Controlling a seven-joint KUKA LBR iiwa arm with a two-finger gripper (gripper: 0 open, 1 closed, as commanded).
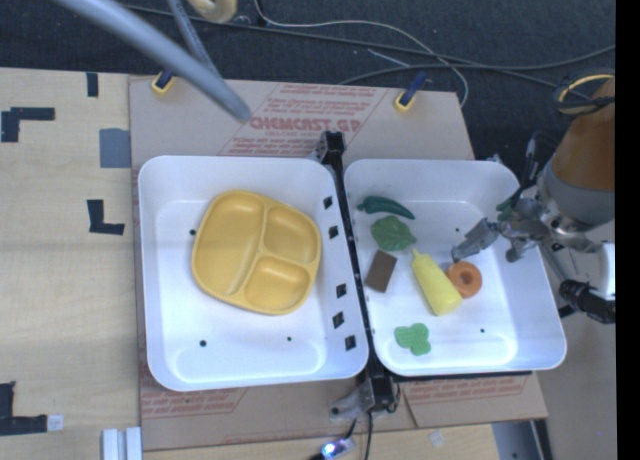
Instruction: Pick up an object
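We see our tool (478, 241) low over the right bin (500, 353), near its right wall; whether it is spread or pressed together we cannot tell. Just beside it lies an orange piece (465, 279), touching a yellow piece (435, 284). Further left sit a brown block (381, 271) and green pieces (393, 234). The left bin (165, 278) carries a yellow divided plate (256, 251).
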